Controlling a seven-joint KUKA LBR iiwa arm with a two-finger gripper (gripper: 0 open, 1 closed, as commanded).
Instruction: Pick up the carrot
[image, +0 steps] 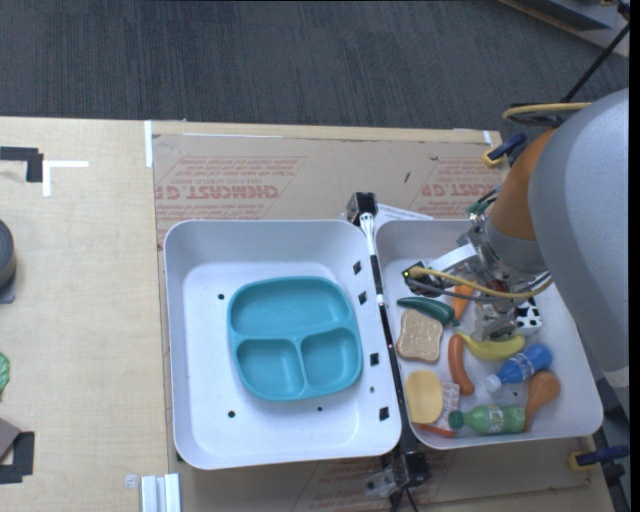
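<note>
Red print stood on the brown cardboard sheet (300, 180) lying under the two white bins, turned upside down to the camera. It appeared twice, once near the sheet's left part and once near its right, and seemed to read "CHEMCAST GP", though the letters were too blurred to be sure.
</note>
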